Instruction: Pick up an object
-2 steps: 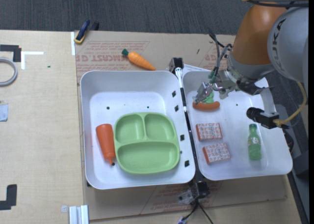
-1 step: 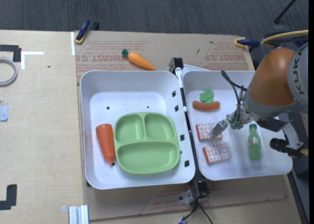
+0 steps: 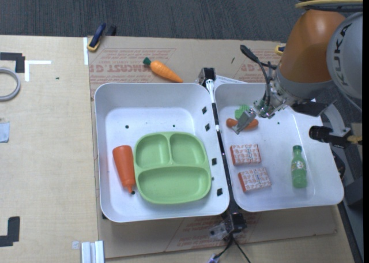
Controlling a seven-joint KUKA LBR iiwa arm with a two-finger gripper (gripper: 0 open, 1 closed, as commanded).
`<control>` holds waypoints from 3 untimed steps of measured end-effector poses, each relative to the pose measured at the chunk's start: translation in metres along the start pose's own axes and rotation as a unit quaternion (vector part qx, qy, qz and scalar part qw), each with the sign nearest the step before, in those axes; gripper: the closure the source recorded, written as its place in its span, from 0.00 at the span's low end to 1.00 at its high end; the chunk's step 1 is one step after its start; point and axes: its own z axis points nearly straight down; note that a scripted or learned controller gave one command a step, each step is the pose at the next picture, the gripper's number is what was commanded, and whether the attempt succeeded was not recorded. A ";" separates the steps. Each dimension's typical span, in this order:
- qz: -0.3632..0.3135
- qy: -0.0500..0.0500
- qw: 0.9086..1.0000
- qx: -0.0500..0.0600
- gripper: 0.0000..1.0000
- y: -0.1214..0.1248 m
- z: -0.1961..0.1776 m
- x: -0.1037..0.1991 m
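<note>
Hand (image 3: 249, 119) lowered over a small toy carrot (image 3: 235, 122) in the right bin (image 3: 323, 192)
How far the hand is opened cannot be told. In that bin two red-and-white boxes (image 3: 245, 154) (image 3: 254, 179) and one green bottle (image 3: 298, 166) are seen close by; in the left bin (image 3: 109, 103) one green divided plate (image 3: 172, 167) and one orange cup (image 3: 124, 166); a second carrot (image 3: 163, 70) is laid on the table (image 3: 46, 169)

bench (image 3: 46, 187) | two white bins (image 3: 109, 158) | toy carrot (image 3: 163, 70) behind left bin | blue clip (image 3: 96, 36)
</note>
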 end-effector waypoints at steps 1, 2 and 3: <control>0.001 0.000 1.000 0.000 0.00 -0.002 0.072 -0.057; -0.030 0.000 1.000 0.000 0.00 -0.129 0.028 -0.013; -0.041 -0.001 0.999 -0.001 0.00 -0.119 0.097 -0.025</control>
